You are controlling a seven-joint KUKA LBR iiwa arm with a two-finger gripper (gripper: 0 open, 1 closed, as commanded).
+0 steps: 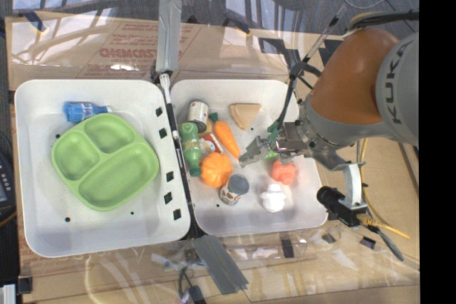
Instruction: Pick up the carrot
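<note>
- Cardboard-covered bench (107, 46) bears two white bins.
- Left bin (35, 174): green three-compartment plastic plate (105, 160), blue bottle (82, 110) behind it.
- Right bin (306, 213): slim orange carrot (226, 139) lies above a round orange pumpkin (216, 169), apart from everything gripped.
- Metal two-finger gripper (249, 153) just right of carrot, fingers narrowly parted, holding nothing.

Plastics, card and metal, glossy against matt

The two white bins (43, 224) are seen as smooth plastic with a soft sheen; the green divided plate (105, 161) is matt plastic. The carrot (227, 139) and the small pumpkin (216, 169) are given a smooth, slightly glossy finish. Brown printed cardboard (107, 50) is laid under clear, reflective film. The arm's orange band (354, 78) is glossy, its grey casing (400, 92) satin.
</note>
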